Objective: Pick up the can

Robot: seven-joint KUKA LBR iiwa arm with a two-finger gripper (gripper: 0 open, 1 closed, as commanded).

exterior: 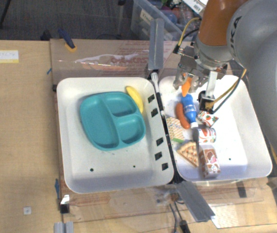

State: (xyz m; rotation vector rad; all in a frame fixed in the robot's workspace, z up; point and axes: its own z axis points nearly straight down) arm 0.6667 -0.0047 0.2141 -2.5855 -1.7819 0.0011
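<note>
Gripper (195, 84): fingers spread, nothing between them, poised over the far end of the right bin (247, 125). Can (206, 135): red-and-white, on its side mid-bin, nearer than the blue bottle (188, 108). Step: approach. Next move likely calls for shifting nearward, descending and straddling the can.

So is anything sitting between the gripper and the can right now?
Yes. The blue bottle and an orange hot dog lie in the right bin between the gripper and the can.
</note>
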